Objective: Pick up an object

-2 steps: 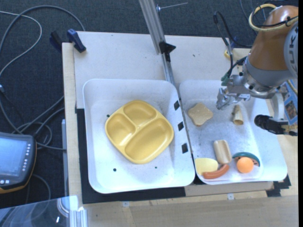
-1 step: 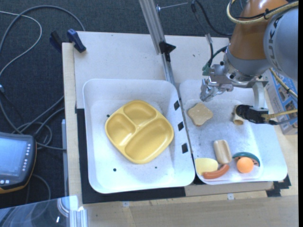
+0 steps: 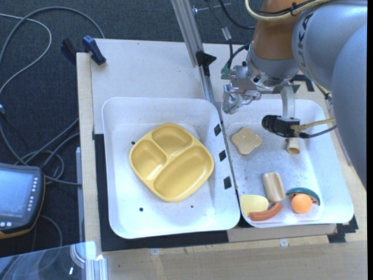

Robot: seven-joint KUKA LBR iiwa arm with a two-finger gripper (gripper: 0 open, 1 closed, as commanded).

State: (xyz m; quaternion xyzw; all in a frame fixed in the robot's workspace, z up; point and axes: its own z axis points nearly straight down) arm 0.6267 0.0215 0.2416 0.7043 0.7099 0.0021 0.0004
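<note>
The gripper [image 3: 233, 101] hangs over the far-left corner of the right bin [image 3: 335, 156]; whether its fingers are spread or pressed together cannot be told, and nothing shows between them. Likely pick candidate: the bread slice [image 3: 246, 140], lying flat at 5 o'clock from the gripper, near and unobstructed. Further at 5 o'clock, clustered against the near wall: a wooden block [image 3: 273, 185], a sausage [image 3: 265, 213] and an orange ball [image 3: 301, 203]. The left bin [image 3: 116, 127] carries a yellow divided plate [image 3: 171, 162]. No legible labels or writing.
</note>
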